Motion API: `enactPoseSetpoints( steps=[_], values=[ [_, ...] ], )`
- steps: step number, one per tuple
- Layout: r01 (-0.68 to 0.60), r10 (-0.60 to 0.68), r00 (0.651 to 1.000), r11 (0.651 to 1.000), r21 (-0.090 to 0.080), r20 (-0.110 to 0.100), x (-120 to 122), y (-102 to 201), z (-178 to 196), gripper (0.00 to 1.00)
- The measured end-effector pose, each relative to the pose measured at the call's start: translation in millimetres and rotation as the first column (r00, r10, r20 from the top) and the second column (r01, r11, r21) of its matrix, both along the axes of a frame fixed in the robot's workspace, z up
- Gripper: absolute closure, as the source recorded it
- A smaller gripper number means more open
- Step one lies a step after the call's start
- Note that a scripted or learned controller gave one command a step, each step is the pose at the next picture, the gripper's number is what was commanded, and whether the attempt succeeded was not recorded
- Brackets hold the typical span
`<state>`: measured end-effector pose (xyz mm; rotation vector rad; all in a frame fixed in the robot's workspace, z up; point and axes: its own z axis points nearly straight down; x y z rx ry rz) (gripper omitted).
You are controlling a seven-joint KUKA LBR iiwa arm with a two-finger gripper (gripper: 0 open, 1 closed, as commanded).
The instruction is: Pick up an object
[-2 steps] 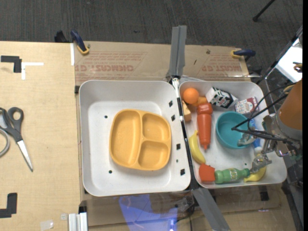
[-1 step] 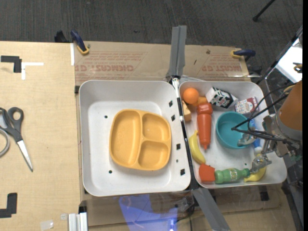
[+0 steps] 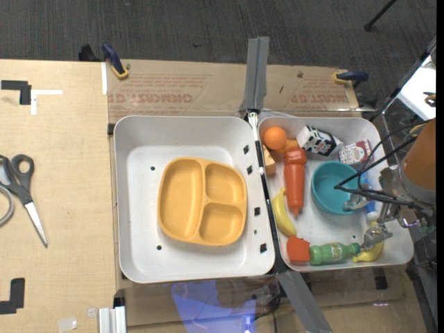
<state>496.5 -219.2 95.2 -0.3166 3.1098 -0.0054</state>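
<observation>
My fingers (image 3: 374,233) hang at the right end of the right bin (image 3: 401,259), low over its front right corner, and I cannot tell whether they are apart or together: they are small, metallic and lost among cables there. Nothing shows between them. Just beside them, toward the bin's front wall, lies a small yellow banana (image 3: 368,254), and touching that is the green bottle (image 3: 334,253), lying on its side along the front wall. At the bottle's other end sits an orange-red block (image 3: 297,250).

Behind my fingers, toward the bin's middle, stands the teal bowl (image 3: 336,188), upright, with thin black cables crossing above it. Left of the bowl lies a long red-orange bottle (image 3: 295,180), and a second yellow banana (image 3: 282,214) curves along the left wall just beside it. At the far end of that wall rests an orange ball (image 3: 275,137). Near the bin's back wall are a black-and-white toy (image 3: 317,142) and a small pink-and-white carton (image 3: 355,152).

The left bin (image 3: 132,207) holds a yellow divided plate (image 3: 202,201), flat, well apart from me. Scissors (image 3: 24,193) lie on the desk (image 3: 55,255) left of that bin.
</observation>
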Motion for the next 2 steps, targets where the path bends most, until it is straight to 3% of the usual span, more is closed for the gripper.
enactPoseSetpoints(
  steps=[1,2],
  values=[
    [0.009,-0.009,1.000,1.000,-0.001,0.004,-2.1,0.2,0.6,0.00],
    [-0.046,0.046,0.999,0.999,0.002,-0.006,2.4,0.9,-1.1,0.00]
  ],
)
